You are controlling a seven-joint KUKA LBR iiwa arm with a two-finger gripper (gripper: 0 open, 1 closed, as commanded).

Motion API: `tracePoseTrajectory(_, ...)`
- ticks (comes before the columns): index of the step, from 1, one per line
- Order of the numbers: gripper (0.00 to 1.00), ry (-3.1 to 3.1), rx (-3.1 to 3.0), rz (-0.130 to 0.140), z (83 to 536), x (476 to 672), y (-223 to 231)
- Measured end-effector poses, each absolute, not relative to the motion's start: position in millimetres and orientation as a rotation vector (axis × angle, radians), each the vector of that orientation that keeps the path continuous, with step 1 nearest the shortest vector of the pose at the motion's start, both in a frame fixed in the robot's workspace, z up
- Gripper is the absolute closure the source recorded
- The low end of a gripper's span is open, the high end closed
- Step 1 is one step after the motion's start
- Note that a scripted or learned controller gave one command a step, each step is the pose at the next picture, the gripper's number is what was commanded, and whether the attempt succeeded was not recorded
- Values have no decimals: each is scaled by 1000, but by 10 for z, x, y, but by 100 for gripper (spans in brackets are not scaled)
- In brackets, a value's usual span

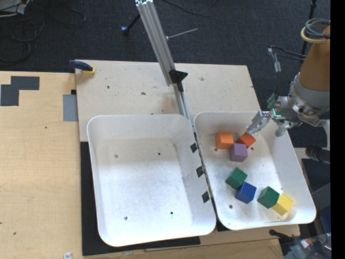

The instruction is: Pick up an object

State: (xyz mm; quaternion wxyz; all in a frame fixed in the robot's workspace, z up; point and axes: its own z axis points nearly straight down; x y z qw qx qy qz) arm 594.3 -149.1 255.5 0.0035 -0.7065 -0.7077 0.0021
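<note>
I can't tell my gripper's (257, 125) opening; I should descend squarely over the small red-orange cube (247, 140) just below it.

white bins (108, 139), orange (225, 140), purple (238, 152), green (235, 178), blue (246, 192), yellow cubes (284, 204)

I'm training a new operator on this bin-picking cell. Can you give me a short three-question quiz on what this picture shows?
1. True or false: all the coloured blocks lie in the right bin.
2. Which block lies nearest the gripper? A) yellow block B) blue block C) small orange-red block
3. Fill in: the purple block lies beside the ____ block at its upper left.

Key:
1. True; the left bin holds none.
2. C, the small orange-red block; the yellow block and blue block lie at the near end.
3. Orange, the orange block.
</note>
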Motion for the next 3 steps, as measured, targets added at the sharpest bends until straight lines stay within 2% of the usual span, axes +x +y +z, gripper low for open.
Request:
tracePoseTrajectory(1, 0, -2221, -2218, 2, 2582, 5951, -1495)
tracePoseTrajectory(3, 0, -2216, -2217, 7, 1554, 5834, -1520)
